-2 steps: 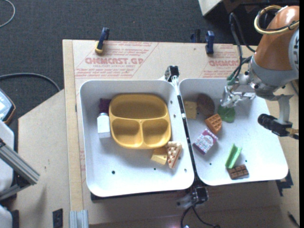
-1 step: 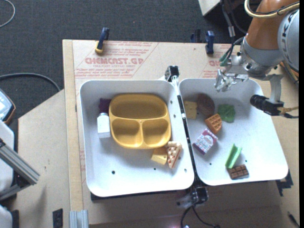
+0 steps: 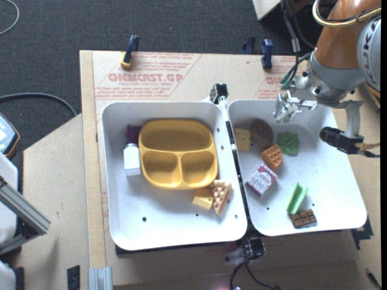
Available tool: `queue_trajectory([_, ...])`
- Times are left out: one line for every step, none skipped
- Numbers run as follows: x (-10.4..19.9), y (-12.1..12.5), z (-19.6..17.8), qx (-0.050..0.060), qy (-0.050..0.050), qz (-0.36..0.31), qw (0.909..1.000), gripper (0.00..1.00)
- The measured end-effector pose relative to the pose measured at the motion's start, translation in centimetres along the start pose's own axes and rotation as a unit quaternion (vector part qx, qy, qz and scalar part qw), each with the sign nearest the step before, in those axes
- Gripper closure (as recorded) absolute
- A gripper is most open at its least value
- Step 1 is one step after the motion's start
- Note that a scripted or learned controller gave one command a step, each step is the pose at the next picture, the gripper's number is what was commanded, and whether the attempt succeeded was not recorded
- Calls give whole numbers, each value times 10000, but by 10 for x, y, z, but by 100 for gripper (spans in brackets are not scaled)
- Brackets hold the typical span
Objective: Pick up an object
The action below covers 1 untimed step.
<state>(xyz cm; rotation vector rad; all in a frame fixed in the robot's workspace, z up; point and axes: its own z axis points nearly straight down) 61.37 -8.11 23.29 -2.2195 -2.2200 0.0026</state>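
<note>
At the upper right of the frame, the grey arm with its orange band (image 3: 349, 26) reaches in, and its metal gripper (image 3: 289, 109) hangs over the far rim of the right shallow white bin (image 3: 338, 180); whether the jaws are apart or together cannot be told, and nothing shows between them. Just below them lie a brown round cookie-like piece (image 3: 262, 132), a pale yellow block (image 3: 242, 139), a green leaf-shaped piece (image 3: 288, 142) and an orange waffle square (image 3: 272, 156). Mid-bin sits a pink-and-white carton (image 3: 261, 180); toward the near edge, a green wedge (image 3: 297, 198) touches a brown chocolate bar (image 3: 303, 219). The bin's right half lies bare. The left white bin (image 3: 115, 204) holds a yellow three-compartment plastic tray (image 3: 178, 153), a small white bottle (image 3: 132, 159) against its left side, and a pizza slice (image 3: 221, 195) near the shared wall. The cardboard-covered bench (image 3: 157, 77) shows beyond.
</note>
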Motion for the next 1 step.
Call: queue_trajectory([-8, 11, 0, -34, -16, 1, 10000, 100])
